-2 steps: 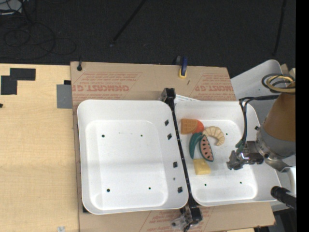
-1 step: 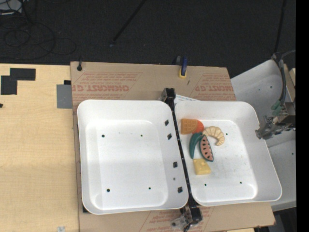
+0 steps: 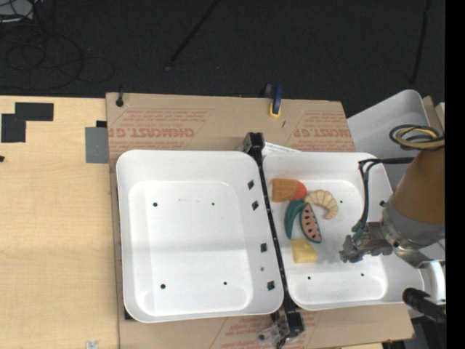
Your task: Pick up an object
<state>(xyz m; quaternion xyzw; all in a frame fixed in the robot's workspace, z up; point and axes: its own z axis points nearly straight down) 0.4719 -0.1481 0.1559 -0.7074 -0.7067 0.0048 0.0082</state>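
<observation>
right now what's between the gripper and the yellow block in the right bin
Bare white floor of the right bin, seen in the camera view. The gripper sits to the right of the yellow block, with nothing lying on the stretch between them.

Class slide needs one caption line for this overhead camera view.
End effector low in the right bin, beside watermelon slice, yellow block, orange piece and shrimp.

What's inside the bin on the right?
The right bin holds an orange piece, a shrimp, a watermelon slice, a teal piece and a yellow block. The gripper covers its right part.

Red print — mirrored, unreadable — on cardboard sheet (image 3: 218, 126).
</observation>
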